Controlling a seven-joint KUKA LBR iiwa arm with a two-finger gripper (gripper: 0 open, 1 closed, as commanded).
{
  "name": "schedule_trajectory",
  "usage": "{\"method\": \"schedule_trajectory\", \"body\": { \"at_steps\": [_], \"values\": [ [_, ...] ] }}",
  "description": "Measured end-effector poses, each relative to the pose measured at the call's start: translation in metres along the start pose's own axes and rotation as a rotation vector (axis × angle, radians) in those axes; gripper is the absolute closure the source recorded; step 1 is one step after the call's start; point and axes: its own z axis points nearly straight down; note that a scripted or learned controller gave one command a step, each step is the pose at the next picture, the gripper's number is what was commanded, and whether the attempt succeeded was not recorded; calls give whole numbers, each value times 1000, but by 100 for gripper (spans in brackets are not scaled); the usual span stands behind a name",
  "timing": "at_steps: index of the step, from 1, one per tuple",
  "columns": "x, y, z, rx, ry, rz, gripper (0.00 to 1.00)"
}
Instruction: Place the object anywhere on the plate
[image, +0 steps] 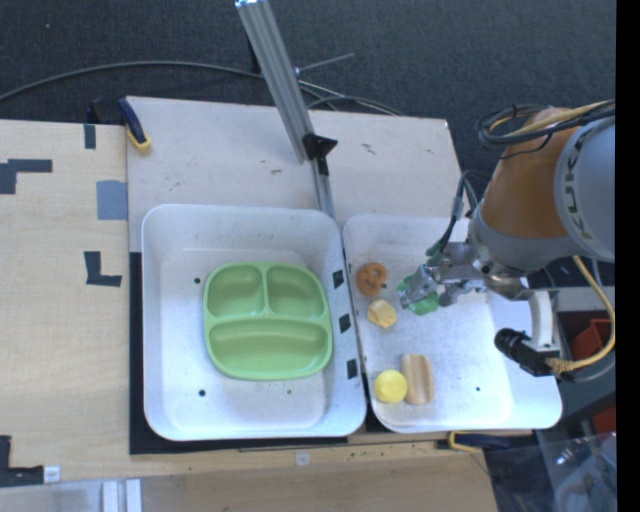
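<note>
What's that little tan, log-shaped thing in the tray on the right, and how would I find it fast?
Start at the right white bin, the one the grey arm's tool is over. Look to its front edge, nearest the camera, where a round yellow ball lies. The tan hot-dog-like roll is right beside that ball, the only long, upright-lying piece; the orange piece and yellow chunk farther back are short and round.

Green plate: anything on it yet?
Empty. The green plate shows three bare compartments; the food pieces lie in the right bin.
</note>
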Motion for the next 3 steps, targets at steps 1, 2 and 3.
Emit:
{"method": "schedule_trajectory", "body": {
  "at_steps": [1, 2, 3],
  "values": [
    [57, 10, 7, 0, 0, -1, 100],
    [107, 32, -5, -2, 1, 0, 100],
    [163, 43, 2, 0, 0, -1, 100]
  ]
}}
